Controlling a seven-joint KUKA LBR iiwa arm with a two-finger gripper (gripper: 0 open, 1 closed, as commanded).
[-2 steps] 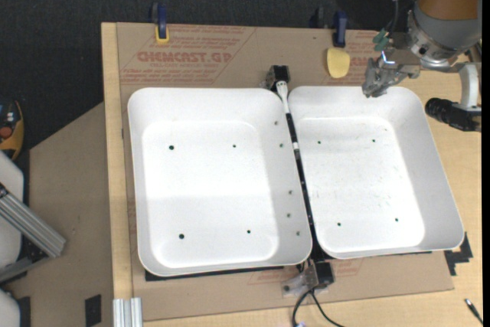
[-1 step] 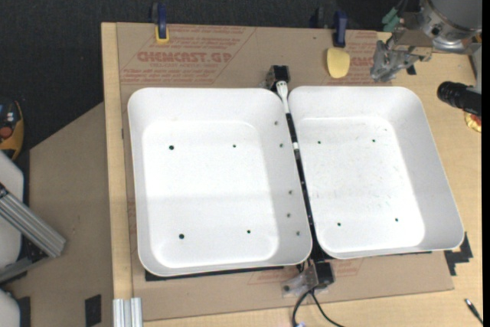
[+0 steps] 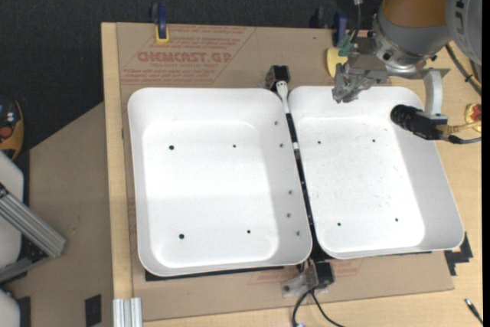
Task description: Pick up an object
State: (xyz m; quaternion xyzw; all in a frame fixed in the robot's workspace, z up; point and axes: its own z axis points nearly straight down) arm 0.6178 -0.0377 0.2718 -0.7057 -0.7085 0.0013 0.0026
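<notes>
My gripper (image 3: 348, 92) hangs below the grey wrist and orange band, over the back left corner of the right white bin (image 3: 429, 188). It sits just above the bin's back rim, close to the divider between the two bins. The left white bin (image 3: 145, 165) lies apart from the gripper, to its left. Both bin floors show plain white with a few small dark dots.
A black cylinder (image 3: 413, 121) on a white bracket juts from the arm over the right bin's right rim. Clamps (image 3: 159, 19) hold the cardboard sheet (image 3: 191, 53) at the back. A black strip (image 3: 293, 149) runs between the bins. Cables lie at the front (image 3: 314, 283).
</notes>
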